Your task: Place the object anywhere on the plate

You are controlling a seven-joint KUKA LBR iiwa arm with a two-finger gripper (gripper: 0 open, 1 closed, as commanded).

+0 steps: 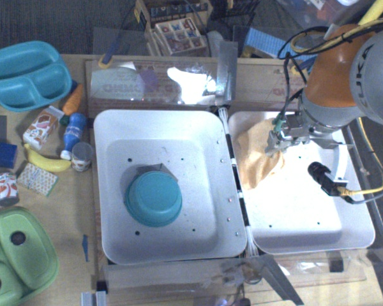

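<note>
A teal round plate [154, 197] sits in the middle of the left bin [115, 139], on a small grey patch. A tan, crumpled cloth [255, 158] lies along the left side of the right bin [319, 228]. My gripper [272, 146] reaches in from the right and hangs low over the cloth's upper right edge, at or just touching it. Whether the cloth is gripped cannot be made out. The grey arm with its orange band [335, 75] rises over the right bin's far corner.
Left of the bins lie a teal divided tray [29, 75], a banana [46, 161], small cans and cartons, and a green tray [16, 260]. A shiny plastic sheet [153, 81] lies behind the left bin.
</note>
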